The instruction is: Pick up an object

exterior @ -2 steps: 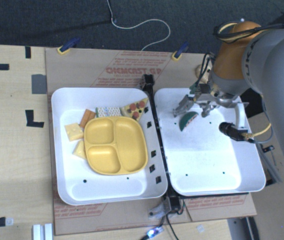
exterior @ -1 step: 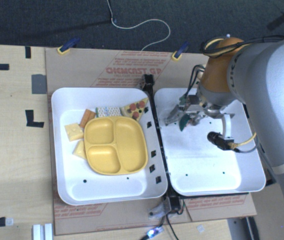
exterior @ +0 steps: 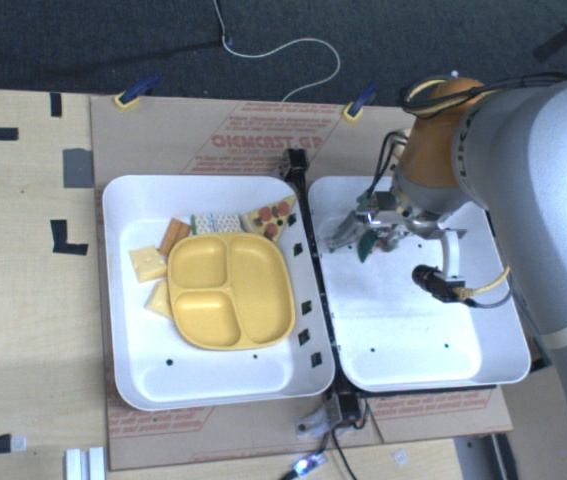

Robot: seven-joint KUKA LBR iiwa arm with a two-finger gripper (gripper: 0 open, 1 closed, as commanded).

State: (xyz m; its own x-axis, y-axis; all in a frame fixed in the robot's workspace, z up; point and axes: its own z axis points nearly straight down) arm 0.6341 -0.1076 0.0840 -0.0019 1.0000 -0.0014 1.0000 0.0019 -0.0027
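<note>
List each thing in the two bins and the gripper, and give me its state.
Yellow divided plate: right side up in left bin, compartments bare.
Small flat food pieces: lying along the plate's left and far edges.
Gripper: low over right bin, a small green thing at its tip.

cardboard sheet, blue clamps, white cable

A tan bench with black marks meets dark carpet behind.
</note>
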